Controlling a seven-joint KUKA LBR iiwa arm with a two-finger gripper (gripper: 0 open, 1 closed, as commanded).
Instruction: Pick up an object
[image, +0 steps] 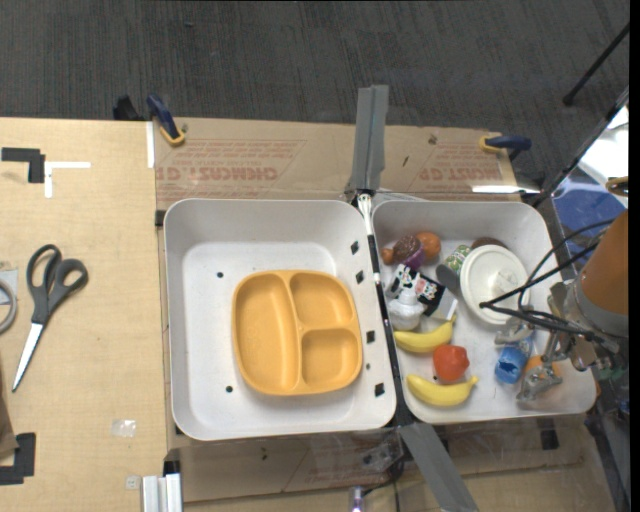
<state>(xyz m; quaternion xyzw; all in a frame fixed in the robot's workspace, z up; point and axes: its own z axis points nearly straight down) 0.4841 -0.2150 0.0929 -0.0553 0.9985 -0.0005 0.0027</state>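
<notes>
The right bin (535, 215) holds several small objects. Two yellow bananas lie there, one (424, 338) mid-bin and one (440, 390) near the front wall. A red pepper-like toy (452, 362) sits between them. A small blue object (509, 364) lies to their right. A white bowl (493, 281) sits toward the back right, with a black-and-white cow toy (408, 290) and a brown and orange piece (417, 246) at the back left. My gripper (543, 378) hangs low over the bin's front right corner, just right of the blue object. Cables cross over the bowl.
The left bin (200, 330) holds a yellow divided plate (297, 331). Scissors (45, 300) lie on the wooden bench at the far left. Cardboard lies behind both bins, held by blue clamps (165, 120). The arm's orange band (610, 275) is at the right edge.
</notes>
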